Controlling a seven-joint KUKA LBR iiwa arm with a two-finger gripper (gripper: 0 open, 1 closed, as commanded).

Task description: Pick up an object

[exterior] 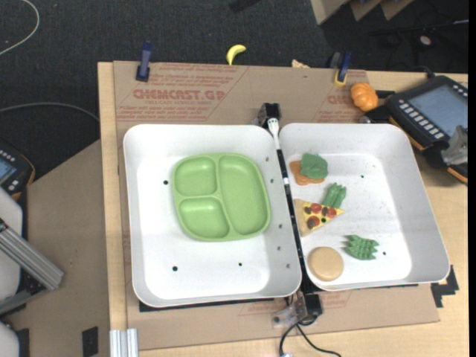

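You see two white bins [149,199] of smooth, slightly glossy plastic, resting on matt brown cardboard [186,91]. The green divided plate [221,196] looks like smooth matt plastic. The pizza slice [317,215] appears to be moulded plastic.

1. A brown cardboard sheet [186,95] with red print lies under both bins, across the middle of the frame.
2. Two blue clamps grip its upper edge, one at upper left [143,62] and one at upper right [342,67].
3. A small yellow banana-shaped thing [235,53] sits just above that edge, between the clamps.
4. An orange round thing [363,95] rests near the right clamp, beside a dark handheld pendant [431,110] with a grey screen at the right edge.
5. A black clip [270,114] sits at the top of the seam between the left bin [149,274] and the right bin [416,199].
6. A thin white cable [22,6] loops over dark floor, upper left.
7. A silver metal bar [30,262] lies at lower left.
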